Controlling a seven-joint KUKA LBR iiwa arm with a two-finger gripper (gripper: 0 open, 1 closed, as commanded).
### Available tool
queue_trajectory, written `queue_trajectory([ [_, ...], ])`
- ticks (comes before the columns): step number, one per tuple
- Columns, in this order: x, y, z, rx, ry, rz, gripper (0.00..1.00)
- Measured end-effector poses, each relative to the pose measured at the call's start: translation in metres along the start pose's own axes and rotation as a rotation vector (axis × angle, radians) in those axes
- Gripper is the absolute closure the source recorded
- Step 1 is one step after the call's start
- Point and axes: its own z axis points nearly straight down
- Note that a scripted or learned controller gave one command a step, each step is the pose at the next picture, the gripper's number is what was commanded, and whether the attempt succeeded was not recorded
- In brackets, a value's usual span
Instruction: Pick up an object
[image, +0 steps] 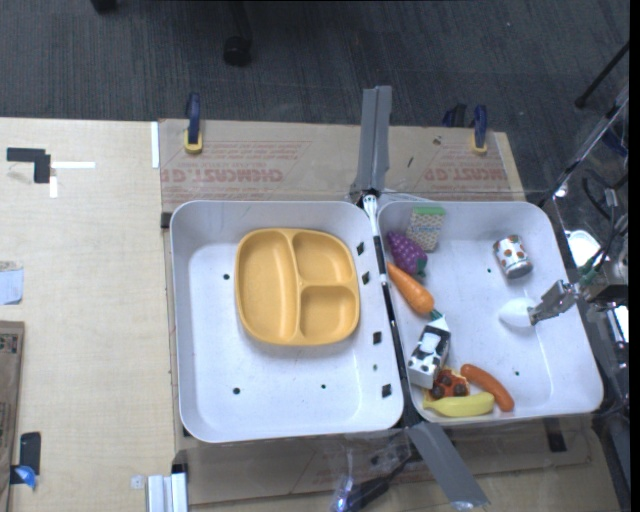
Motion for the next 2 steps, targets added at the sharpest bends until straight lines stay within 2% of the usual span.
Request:
queue_trajectory([
  [1, 0.049, -0.002, 0.143, -0.001, 0.001, -0.051, 0.00],
  [2, 0.059, 0.071, 0.142, -0.002, -0.001, -0.073, 0.00],
])
